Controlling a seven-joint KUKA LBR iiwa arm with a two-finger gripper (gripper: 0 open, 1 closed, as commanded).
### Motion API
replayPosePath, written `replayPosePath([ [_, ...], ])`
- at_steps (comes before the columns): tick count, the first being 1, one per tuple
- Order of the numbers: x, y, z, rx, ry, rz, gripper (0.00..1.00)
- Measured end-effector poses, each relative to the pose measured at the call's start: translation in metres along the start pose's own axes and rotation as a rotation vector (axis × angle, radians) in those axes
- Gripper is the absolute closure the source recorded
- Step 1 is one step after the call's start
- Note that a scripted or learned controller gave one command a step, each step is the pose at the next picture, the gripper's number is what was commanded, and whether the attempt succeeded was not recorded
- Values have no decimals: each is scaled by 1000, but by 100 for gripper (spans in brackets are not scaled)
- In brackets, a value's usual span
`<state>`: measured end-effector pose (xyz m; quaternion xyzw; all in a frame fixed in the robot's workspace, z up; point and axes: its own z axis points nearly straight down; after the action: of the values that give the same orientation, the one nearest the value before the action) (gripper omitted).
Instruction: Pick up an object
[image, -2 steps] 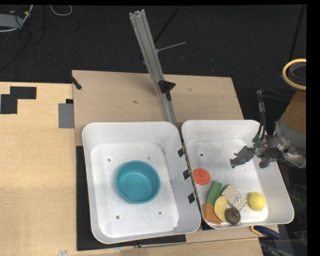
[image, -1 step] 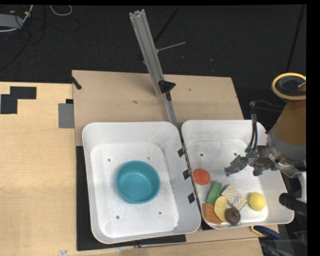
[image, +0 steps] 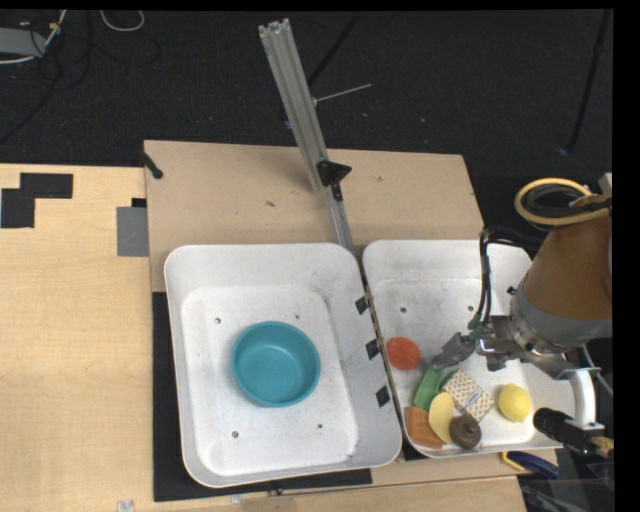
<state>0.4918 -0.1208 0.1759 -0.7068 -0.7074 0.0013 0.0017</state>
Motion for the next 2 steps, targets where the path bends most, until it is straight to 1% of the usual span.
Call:
replayPosePath([
  [1,10,-2,56,1,0,0,0],
  [2,9,-1,43,-3,-1,1,100],
])
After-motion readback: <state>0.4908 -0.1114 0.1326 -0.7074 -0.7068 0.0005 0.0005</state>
